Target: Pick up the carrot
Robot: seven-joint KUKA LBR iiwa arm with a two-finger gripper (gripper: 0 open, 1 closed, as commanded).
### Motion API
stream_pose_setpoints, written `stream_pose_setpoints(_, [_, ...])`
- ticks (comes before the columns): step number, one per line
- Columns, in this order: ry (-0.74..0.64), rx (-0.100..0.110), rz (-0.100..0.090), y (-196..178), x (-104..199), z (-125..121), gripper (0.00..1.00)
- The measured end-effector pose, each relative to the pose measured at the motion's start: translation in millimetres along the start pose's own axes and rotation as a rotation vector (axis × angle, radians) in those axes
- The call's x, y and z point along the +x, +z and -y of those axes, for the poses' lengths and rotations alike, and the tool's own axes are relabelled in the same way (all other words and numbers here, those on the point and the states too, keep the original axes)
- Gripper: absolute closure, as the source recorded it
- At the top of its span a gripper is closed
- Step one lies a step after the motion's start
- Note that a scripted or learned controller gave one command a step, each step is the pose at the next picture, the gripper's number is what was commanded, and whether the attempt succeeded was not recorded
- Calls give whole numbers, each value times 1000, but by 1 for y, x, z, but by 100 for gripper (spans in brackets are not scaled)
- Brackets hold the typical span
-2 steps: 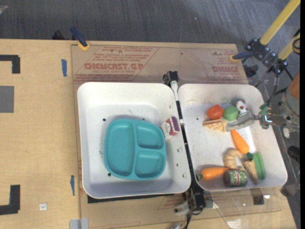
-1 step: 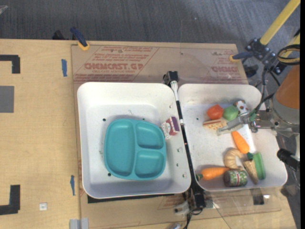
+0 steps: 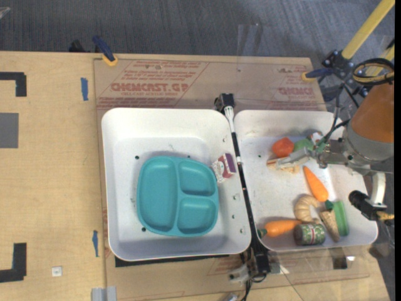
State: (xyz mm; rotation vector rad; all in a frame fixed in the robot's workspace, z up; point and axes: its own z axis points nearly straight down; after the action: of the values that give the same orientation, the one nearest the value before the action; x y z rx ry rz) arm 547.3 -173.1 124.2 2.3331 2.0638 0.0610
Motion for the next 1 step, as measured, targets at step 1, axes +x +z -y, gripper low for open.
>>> stream_pose_setpoints(1, [-86,51,8,42,25,36,0])
